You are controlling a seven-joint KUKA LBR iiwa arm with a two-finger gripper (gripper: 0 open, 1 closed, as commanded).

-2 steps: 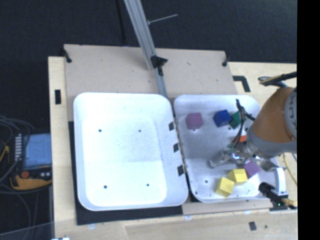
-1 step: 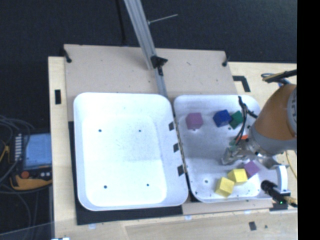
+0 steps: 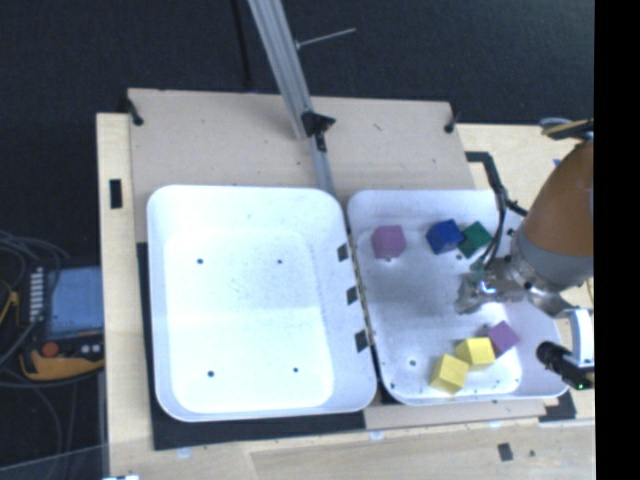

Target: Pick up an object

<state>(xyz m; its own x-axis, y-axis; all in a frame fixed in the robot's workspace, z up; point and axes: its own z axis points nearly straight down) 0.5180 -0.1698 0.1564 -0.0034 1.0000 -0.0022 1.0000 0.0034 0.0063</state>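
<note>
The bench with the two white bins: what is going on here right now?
A grey KUKA arm reaches in over the right bin, its gripper hanging above the bin's middle. Around it lie a pink block, a blue block, a green block, a purple block and two yellow blocks. Nothing looks picked up yet.

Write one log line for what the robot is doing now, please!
phase: reaching | gripper: over right bin, nothing seen held | nearest: purple block, yellow blocks | left bin: white

The pincer [image 3: 478, 295] hangs over the right bin [image 3: 420, 368], amid a pink cube [image 3: 388, 240], blue cube [image 3: 444, 235] and two yellow cubes [image 3: 463, 362].
</note>
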